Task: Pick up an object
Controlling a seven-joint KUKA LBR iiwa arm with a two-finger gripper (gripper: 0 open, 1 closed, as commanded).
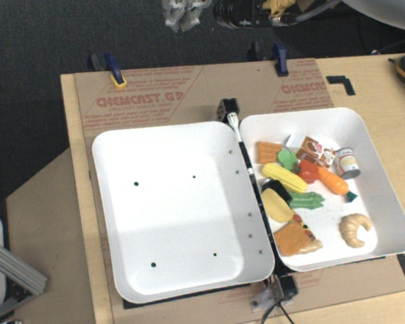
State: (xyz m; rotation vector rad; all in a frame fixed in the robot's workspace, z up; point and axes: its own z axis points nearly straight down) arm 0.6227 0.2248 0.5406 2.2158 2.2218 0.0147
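Two shallow white bins sit side by side on a cardboard-covered bench (181,88). The left bin (116,152) fills the middle of the frame, while the right bin (375,177), toward the right of the frame, carries a heap of toy food. From where I stand I can pick out a yellow corn cob (284,176), an orange carrot (331,181), a croissant (356,228) at the lower right of the pile, a slice of pizza (295,240) at its lower edge, a small tin can (346,163) and a little red carton (316,152) at the upper side, with green pieces tucked among them. The gripper (186,11) hangs at the top centre of the frame, well above and away from both bins, over the dark floor. Whether it is spread or closed I cannot tell, since it is blurred, and nothing appears caught in it. So the pick looks not yet begun. The main risk, I would judge, lies in the crowding: the corn, the carrot and the green bits touch or overlap, so a descent into the middle of the heap could nudge neighbours aside, catch two things at once, or close on an edge and let it slip. The croissant lies apart from the others and looks the safer target, though its curved back might roll out of a pinch. Anything near the wall of the bin could also block a finger coming down.
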